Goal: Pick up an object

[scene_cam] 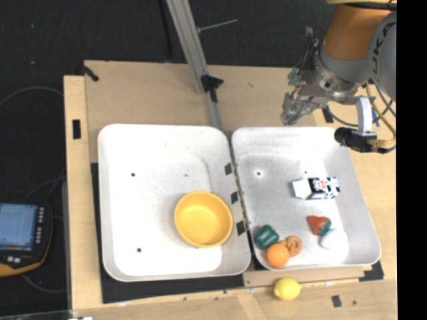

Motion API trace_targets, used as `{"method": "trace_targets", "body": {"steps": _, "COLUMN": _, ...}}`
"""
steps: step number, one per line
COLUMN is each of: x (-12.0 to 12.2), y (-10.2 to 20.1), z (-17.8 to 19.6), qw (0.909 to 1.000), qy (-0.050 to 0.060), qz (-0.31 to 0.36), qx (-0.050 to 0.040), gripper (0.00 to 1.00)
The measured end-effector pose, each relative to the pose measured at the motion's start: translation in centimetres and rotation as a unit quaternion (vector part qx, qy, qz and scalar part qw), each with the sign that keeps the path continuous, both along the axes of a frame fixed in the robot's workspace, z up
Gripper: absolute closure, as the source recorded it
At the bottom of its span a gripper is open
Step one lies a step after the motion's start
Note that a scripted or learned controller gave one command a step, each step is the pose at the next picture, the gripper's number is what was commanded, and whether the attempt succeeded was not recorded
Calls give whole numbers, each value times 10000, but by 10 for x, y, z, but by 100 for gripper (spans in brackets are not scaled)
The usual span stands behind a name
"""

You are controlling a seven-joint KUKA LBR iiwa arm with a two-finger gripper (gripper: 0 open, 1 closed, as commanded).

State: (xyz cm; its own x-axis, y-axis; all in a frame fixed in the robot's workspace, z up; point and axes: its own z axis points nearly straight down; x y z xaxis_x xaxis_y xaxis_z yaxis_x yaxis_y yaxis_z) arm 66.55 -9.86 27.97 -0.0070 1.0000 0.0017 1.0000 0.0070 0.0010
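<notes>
Several small toys crowd the right bin's near corner, orange touching green block, so the tool, high at the far rim, grip unreadable, may nudge neighbours and close on nothing

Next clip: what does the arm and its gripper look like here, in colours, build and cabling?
The arm is a thick rounded body, orange above and grey metal toward the wrist. Below it sits a small grey metal gripper with thin dark wires around it. A black cable loops off beside a white bracket.
</notes>
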Motion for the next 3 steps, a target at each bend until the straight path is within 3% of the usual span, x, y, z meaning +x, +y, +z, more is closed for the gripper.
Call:
{"method": "trace_targets", "body": {"steps": 2, "x": 16, "y": 105, "z": 0, "qw": 10000, "qy": -4, "qz": -3, "qx": -6, "gripper": 100}}
{"method": "trace_targets", "body": {"steps": 3, "x": 18, "y": 153, "z": -21, "qw": 10000, "qy": 13, "qz": -8, "qx": -14, "gripper": 100}}
